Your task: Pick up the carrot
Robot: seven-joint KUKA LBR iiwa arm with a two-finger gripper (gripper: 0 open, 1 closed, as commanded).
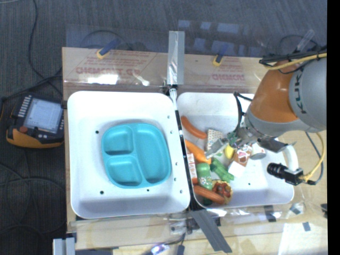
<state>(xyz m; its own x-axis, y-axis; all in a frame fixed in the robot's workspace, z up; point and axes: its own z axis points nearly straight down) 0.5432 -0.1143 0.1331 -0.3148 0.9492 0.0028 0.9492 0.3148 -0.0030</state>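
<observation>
Bright, even overhead light washed both white bins [85,142], glare streaked the clear panel [122,68] behind them, shadows stayed soft, and fine detail looked slightly blurred.

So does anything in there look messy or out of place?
Nothing looks spilled or broken. The toy food is heaped in a jumble against the left wall of the right bin, with a carrot lying along that wall. The blue tray sits flat in the left bin, turned slightly askew.

Carrot [195,151] hemmed by bin wall [181,142], toys [219,170].
</observation>
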